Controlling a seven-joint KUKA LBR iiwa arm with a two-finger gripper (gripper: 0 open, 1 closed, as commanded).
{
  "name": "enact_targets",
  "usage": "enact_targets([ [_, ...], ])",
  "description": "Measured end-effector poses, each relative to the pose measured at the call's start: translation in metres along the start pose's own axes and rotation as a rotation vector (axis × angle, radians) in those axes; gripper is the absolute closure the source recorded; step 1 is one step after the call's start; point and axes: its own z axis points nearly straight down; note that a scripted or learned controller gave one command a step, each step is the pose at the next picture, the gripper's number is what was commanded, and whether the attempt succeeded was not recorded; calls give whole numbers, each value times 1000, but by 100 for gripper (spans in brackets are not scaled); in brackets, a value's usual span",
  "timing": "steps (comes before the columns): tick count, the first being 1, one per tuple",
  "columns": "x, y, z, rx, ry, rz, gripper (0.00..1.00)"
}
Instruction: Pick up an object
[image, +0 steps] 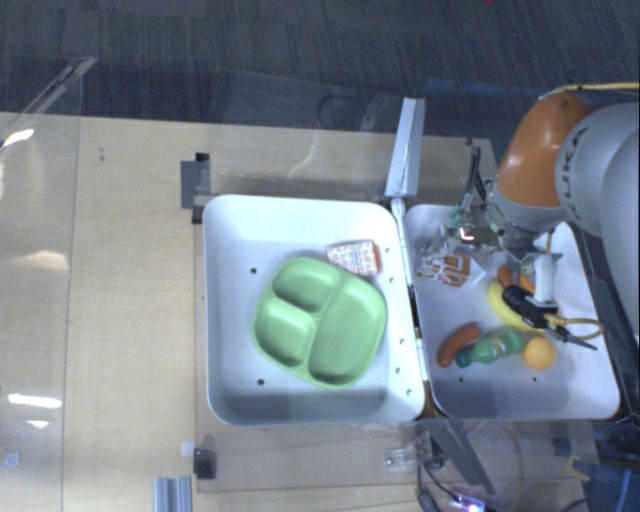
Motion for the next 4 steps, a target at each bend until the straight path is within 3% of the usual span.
enact_targets([
  [1, 11, 33, 15, -5, -2, -65, 0],
  [2, -6, 25, 15, -9, 7, 175, 0],
  [3, 9, 17, 14, -17, -5, 74, 0],
  [4, 12, 2, 12, -22, -5, -94, 0],
])
